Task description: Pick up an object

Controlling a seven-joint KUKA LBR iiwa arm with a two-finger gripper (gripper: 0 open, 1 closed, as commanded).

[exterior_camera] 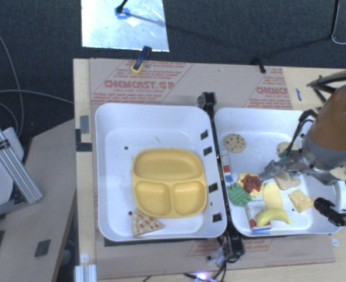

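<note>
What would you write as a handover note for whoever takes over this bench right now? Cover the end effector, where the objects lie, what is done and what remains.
End effector: low in the right white bin, above the toy food pile; nothing visibly gripped, finger state unclear.
Right bin: round brown cookie lying apart at the upper left; red strawberry piece, green leafy piece, yellow plastic banana and pale yellow cheese wedge clustered toward the front.
Left white bin: yellow three-compartment plate, with a tan waffle wedge by its front left corner.
Done: arm reached the pile.
Left: grasp one object and lift it.
</note>
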